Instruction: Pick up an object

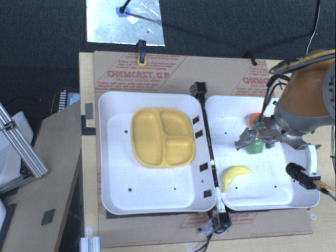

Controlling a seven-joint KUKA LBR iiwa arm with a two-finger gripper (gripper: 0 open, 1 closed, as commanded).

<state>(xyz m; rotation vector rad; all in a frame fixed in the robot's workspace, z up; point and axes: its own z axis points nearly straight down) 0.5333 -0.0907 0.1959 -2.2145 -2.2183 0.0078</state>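
In the right bin (pixel 273 196) a yellow banana (pixel 234 175) lies near the front left. Farther back sits a small green object (pixel 255 147), and an orange object (pixel 254 118) peeks out just behind it. My gripper (pixel 252 139) hangs low over the green object, right above it and partly covering it. Whether it touches the green object cannot be made out. The grey arm with its orange band (pixel 310 91) comes in from the right and hides the bin's back right part.
The left bin (pixel 113 188) holds a yellow divided plate (pixel 161 137) in its middle. A black divider strip (pixel 206 140) runs between the two bins. Both bins rest on a cardboard sheet (pixel 157 70).
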